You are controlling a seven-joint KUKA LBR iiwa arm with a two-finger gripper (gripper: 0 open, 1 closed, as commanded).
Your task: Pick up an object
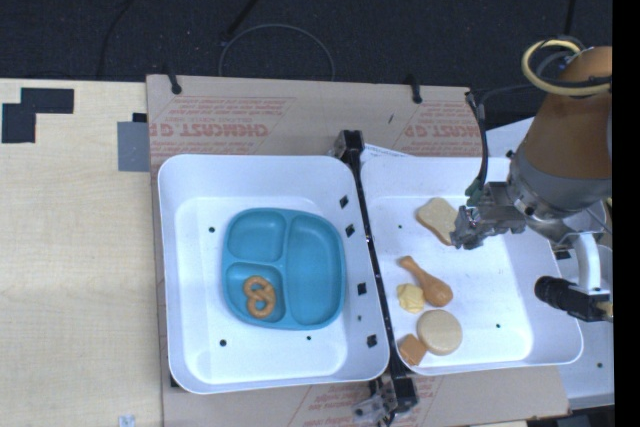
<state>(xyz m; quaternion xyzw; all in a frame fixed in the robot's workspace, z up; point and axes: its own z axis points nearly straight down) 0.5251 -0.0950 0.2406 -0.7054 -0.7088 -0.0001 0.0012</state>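
your arm comes in from the right and hangs over the right bin. the gripper sits low beside the toast slice — touching or just off it, can't tell, and can't tell how its pincer is set. nothing seen held. below it lie a drumstick, a small yellow piece, a round bun and an orange piece. left bin holds a blue divided plate — pretzel in its lower-left compartment.
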